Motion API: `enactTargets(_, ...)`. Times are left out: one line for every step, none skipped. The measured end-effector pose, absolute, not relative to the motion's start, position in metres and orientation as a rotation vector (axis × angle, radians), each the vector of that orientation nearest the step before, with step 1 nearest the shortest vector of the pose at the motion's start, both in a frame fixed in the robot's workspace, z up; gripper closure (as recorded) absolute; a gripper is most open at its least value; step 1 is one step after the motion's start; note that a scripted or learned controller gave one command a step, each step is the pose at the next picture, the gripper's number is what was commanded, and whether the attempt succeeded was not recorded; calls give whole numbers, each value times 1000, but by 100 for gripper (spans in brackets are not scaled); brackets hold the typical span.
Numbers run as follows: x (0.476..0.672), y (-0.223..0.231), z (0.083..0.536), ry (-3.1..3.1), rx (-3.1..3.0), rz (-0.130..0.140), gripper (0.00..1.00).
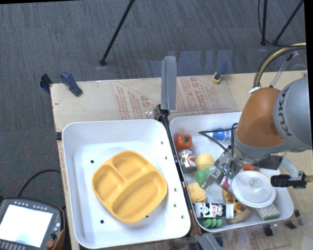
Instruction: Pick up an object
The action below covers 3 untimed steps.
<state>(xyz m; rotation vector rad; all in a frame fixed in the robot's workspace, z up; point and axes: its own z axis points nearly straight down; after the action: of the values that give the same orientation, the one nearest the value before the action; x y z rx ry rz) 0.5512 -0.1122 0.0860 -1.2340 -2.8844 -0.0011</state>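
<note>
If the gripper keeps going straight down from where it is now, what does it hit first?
Most likely the green toy beside the yellow lemon-like toy in the right bin. The gripper hangs over that cluster, pointing down. From this slanted view, depth is unclear, so it could land just beside the green toy.

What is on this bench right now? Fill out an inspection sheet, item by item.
Surface: wooden bench with two white bins, left bin and right bin, side by side.
Job's things: toy foods crowd the right bin: tomato, can, lemon, corn cob, white lidded bowl.
Clutter: yellow divided plate lies in the left bin.
End effector: end effector low among the toys in the right bin; grip unclear.
Cables: black cable on the floor at left.
Surroundings: teach pendant, tripod legs, blue clamps.
</note>
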Motion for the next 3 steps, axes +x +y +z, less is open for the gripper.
enactTargets(565,-94,89,-2875,-1293,13,0)
enactTargets(559,-93,86,-2641,-1699,3,0)
enactTargets(609,-93,85,-2525,-1862,5,0)
